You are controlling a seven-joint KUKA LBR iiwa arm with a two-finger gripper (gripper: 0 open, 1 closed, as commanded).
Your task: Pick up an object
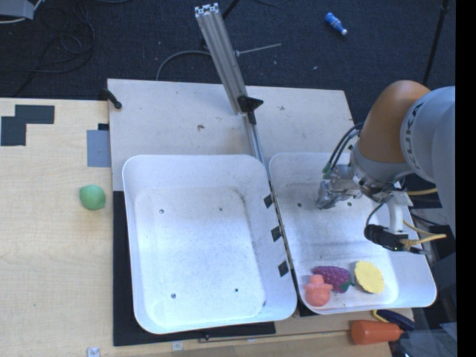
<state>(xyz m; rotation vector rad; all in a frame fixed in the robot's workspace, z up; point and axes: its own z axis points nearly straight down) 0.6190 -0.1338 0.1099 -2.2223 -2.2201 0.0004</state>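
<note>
White plastic forms both shallow bins on the bench. The right bin [297, 171] contains the gripper [327, 198] and all candidate objects.

1. End effector. The gripper hangs low over the upper part of the right bin floor, below the grey arm [439, 136] and its orange band [388, 121]. Nothing is visible between its tips. Whether it stands spread or closed cannot be told at this resolution.

2. Target position. Three small items lie grouped at the near end of the right bin: a purple grape cluster [332, 276], an orange-red piece [318, 291] touching the cluster on its near-left side, and a yellow piece [369, 277] just beside the cluster on the right.

3. Governing relation. The group lies well apart from the gripper, toward the near edge of the view and slightly to the right. The grape cluster is the closest of the three. Its long axis runs roughly left to right across the bin.

4. Judgement. No pick is complete. The coming move probably requires travel toward the near end of the bin before descent.

5. Other items. The left bin [137, 171] adjoins the right. A green ball [92, 197] rests on the wooden surface [44, 274] outside the bins.
</note>
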